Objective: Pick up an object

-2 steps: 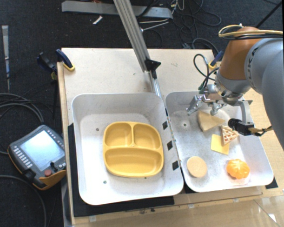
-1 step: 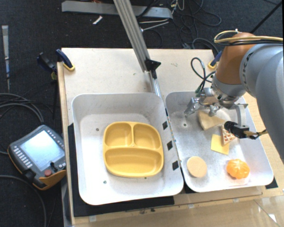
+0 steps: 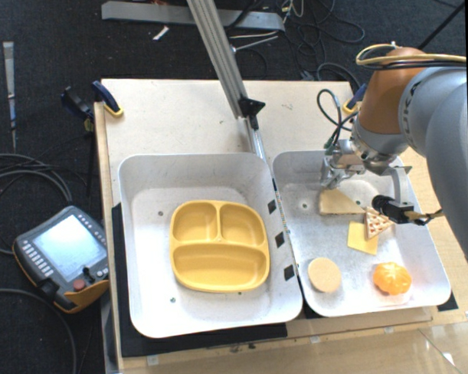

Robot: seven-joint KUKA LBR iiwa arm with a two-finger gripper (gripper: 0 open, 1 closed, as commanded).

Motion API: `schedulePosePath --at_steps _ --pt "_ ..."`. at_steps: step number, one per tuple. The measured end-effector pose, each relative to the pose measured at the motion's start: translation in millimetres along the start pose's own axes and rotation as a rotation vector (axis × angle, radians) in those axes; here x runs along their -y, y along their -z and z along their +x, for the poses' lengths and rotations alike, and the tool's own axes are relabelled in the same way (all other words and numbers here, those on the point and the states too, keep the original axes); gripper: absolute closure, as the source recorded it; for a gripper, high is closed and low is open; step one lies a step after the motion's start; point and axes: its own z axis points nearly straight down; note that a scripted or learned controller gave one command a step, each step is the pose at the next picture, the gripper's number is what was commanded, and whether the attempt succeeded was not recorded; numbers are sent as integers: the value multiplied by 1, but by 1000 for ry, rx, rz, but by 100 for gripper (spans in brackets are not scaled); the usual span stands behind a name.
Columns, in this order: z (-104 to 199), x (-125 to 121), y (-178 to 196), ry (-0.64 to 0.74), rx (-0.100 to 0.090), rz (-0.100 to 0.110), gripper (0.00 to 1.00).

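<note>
The grey arm is reaching in from the right of the frame, its orange band showing at the upper right, and the gripper is hanging low over the upper part of the right bin. From where I am standing it is sitting right at the upper left edge of a tan wedge, which is lying flat on the bin floor; whether the 2 are touching, and whether the gripper is set wide or narrow, I cannot tell, since the wrist is hiding that part. Nothing is showing as gripped. Just to the lower right of the wedge a small waffle-patterned triangle is resting on the upper corner of a yellow slice. Further down, near the bin's lower edge, a round tan disc is lying to the left and an orange fruit to the right, well apart from each other. The left bin is holding a yellow plate with 3 compartments, sitting about in its middle. Both bins are lying side by side on a pale bench, and a metal pole is slanting down from the top of the frame to where they meet. On the dark floor at the left a handheld control screen is lying among cables.
</note>
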Motion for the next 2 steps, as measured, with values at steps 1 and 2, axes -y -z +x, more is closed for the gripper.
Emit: schedulePosePath --at_steps 1,2 --pt "-1 -5 43 -1 -6 11 100" --pt "-3 -6 108 -1 -5 8 100"
